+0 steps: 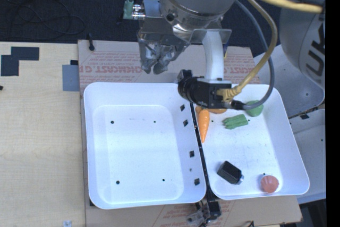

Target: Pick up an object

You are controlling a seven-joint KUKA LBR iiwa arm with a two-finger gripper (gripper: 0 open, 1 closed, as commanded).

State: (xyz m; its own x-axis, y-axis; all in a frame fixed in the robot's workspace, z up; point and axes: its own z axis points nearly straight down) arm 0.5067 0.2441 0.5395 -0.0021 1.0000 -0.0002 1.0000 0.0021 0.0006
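A: Nearest the cam, front of the right bin (297, 167): a black block (230, 172) and, just beside the front right corner, a pinkish-red round thing (269, 183). Further back, an orange carrot (203, 122) lies lengthwise, tip toward the cam, right along the divider (194, 135) between the 2 bins. Near it, a green pod-like piece (235, 122), and a rounder green bit (255, 109) partly under the cabling.

B: And the left bin (135, 149)?

A: Bare white floor w/ a few small dark holes, nothing else I can make out. So any pick comes from the right bin.

B: Claw?

A: Claw (155, 65) sits high, over the cardboard (111, 64) behind the left bin's back rim. Fingers hang close together, nothing between them, so clenched on nothing as far as I can judge. Approach not yet begun.

B: Risks?

A: 3, I'd say. Carrot hugs the divider, so a finger may land on the rim and the grip slips. Black camera mount (204, 90) and yellow cable (260, 69) hang over the carrot's thick end & the round green bit, so poor view there and a possible snag. Round red thing could roll away when nudged, being near the bin wall. Black block looks the safest: apart from the rest, flat sides.
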